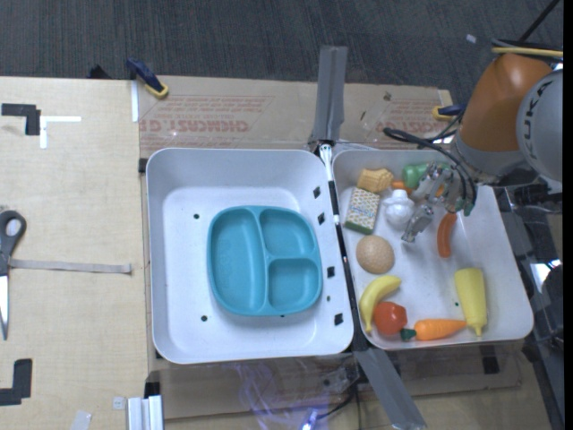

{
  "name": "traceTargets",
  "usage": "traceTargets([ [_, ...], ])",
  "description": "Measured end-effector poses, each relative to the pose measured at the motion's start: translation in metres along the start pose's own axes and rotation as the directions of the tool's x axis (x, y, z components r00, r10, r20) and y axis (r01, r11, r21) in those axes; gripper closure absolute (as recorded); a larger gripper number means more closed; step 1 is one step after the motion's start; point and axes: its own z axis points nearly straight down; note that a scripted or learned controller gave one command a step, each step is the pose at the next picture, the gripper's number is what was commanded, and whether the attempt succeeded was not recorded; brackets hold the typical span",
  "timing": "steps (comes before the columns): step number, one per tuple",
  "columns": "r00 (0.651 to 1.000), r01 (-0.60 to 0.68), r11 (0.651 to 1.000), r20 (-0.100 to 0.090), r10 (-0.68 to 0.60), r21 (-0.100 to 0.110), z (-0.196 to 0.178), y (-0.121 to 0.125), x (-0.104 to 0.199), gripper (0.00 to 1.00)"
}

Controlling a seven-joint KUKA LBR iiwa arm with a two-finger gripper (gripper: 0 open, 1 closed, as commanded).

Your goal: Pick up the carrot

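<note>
Robot arm poised over the toy food, carrot not yet reached

The hand [419,222], its grip state impossible to tell, hangs over the right bin [501,240] beside the garlic [397,208]; the carrot [439,329] lies well apart at that bin's near wall, so the approach seems pending: cross, descend, grasp.

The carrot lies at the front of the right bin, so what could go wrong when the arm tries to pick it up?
1. The carrot touches the tomato at its green end and the corn at its tip, so a grasp may catch a neighbour instead.
2. It lies close to the right bin front wall, which may block the descent.
3. The gripper hovers farther back, and the red chili lies near its path.
</note>
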Motion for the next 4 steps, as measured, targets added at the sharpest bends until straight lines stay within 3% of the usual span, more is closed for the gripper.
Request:
traceTargets([
  [1,0.931,-0.364,0.931,-0.005,0.364,-0.019,-0.025,-0.031,-0.015,0.0],
  [2,0.821,-0.571,0.821,0.003,0.571,-0.008,0.0,-0.014,-0.012,0.0],
  [3,0.823,-0.567,0.823,0.016,0.568,-0.016,-0.012,-0.013,-0.015,1.0],
  [4,0.679,-0.734,0.679,0.014,0.734,-0.027,-0.107,0.064,0.034,1.0],
])
